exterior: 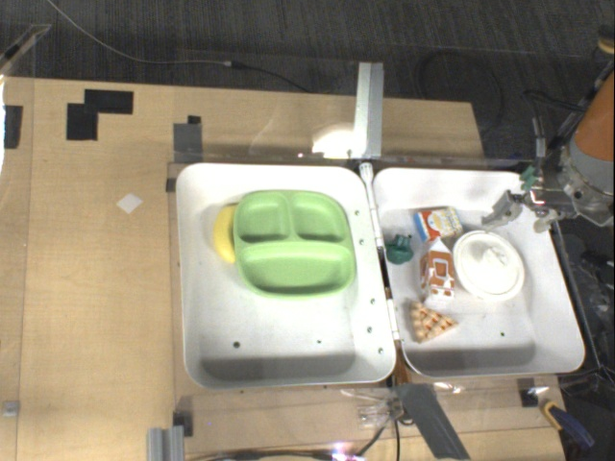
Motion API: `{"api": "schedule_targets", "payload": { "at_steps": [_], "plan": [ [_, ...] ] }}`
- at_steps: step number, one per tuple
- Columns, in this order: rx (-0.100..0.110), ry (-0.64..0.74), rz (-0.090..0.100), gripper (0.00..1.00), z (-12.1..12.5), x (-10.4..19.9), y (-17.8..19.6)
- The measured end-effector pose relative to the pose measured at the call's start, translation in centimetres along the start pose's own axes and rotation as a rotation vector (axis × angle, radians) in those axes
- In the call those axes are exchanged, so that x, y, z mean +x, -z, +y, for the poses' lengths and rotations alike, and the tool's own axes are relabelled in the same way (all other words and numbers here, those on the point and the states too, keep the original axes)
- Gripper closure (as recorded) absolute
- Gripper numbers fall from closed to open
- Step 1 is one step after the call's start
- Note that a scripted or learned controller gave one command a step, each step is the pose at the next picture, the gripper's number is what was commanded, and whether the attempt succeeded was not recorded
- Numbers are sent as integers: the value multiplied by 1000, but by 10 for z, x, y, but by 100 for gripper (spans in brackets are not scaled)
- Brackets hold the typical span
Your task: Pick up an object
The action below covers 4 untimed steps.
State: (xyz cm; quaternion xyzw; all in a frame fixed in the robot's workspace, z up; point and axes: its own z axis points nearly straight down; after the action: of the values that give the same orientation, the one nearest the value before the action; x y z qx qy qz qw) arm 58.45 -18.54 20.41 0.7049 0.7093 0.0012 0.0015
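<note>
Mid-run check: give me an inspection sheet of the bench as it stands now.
Surface: wooden bench bearing left bin and right bin, side by side.
Job's things: green divided tray over a yellow item in left bin; white round lid, red-and-white carton, small snack box, teal piece, brown patterned piece in right bin.
Clutter: black tape marks.
Gripper: gripper at right bin's top right, holding nothing.
Cables: thin cable on floor.
Surroundings: dark carpet.

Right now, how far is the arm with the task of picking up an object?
Done: nothing looks picked up. The white bowl, the orange carton and the green tray all lie in the bins. In hand: the gripper is above the right bin, near its upper right corner, with nothing visible between its fingers. Left: descending, grasping, lifting.
</note>
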Motion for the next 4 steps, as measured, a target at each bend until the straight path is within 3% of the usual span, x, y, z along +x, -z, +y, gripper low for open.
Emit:
{"api": "schedule_targets", "payload": {
  "at_steps": [1,2,3,4],
  "plan": [
    [-3,45,0,0,12,54,-92],
    [-4,6,-3,0,45,78,-117],
    [-3,38,-1,0,86,102,-117],
    [-2,-29,-1,0,62,63,-118]
  ]
}}
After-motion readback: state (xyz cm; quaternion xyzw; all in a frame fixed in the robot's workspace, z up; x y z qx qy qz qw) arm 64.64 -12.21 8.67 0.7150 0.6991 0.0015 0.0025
